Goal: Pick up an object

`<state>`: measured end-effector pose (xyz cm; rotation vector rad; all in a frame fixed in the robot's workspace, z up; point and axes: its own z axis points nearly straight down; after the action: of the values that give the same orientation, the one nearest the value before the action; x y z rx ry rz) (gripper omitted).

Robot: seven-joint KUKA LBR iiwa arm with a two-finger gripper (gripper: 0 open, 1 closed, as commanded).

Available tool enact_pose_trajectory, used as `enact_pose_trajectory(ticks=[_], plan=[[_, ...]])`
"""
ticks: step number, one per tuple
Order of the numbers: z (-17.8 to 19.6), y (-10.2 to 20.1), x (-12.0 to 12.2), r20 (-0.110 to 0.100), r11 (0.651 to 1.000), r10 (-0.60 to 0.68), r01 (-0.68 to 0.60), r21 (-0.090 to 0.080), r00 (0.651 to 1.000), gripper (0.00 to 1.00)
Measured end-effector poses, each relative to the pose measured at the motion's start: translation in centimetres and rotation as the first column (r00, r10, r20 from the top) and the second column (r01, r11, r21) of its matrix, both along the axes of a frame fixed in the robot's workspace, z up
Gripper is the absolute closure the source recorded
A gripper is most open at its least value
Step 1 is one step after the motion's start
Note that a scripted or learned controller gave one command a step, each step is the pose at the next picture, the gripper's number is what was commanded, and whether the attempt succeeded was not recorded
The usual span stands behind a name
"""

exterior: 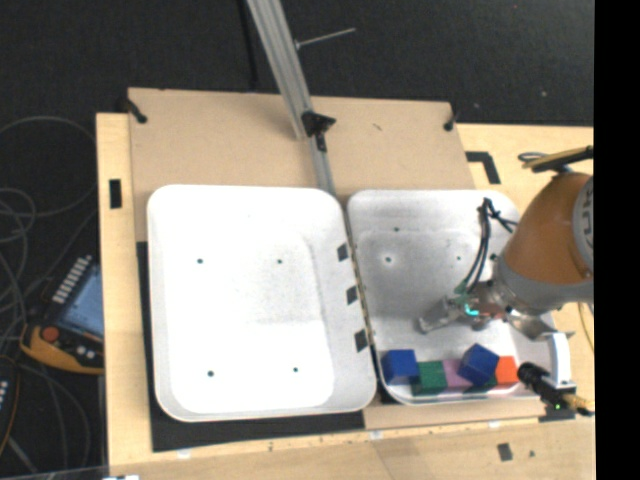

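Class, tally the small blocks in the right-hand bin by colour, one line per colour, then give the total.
Blue blocks: 2
Green block: 1
Pink block: 1
Orange block: 1
Total: 5, all along the near edge of the right bin.

Gripper (437, 319) sat low in the right bin (400, 218), arm's orange band (545, 243) just behind it. Blocks lined the near wall below the gripper: blue cube (400, 365), green cube (431, 376), pink block (455, 374), second blue block (479, 363), orange block (506, 370). Left bin (250, 298) lay well apart.
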<state>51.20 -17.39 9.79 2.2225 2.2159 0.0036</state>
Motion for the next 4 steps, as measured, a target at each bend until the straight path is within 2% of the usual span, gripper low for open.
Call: enact_pose_trajectory(ticks=[1, 2, 3, 4], plan=[[0.0, 0.0, 0.0, 0.001, 1.0, -0.001, 0.001, -0.001, 1.0, 0.0], [0.0, 5.2, -1.5, 0.0, 1.0, 0.007, -0.007, -0.001, 1.0, 0.0], [7.4, 5.2, -1.1, 0.005, 1.0, 0.006, -0.006, -0.002, 1.0, 0.0], [17.1, 6.2, -2.6, 0.006, 1.0, 0.007, -0.007, -0.002, 1.0, 0.0]])
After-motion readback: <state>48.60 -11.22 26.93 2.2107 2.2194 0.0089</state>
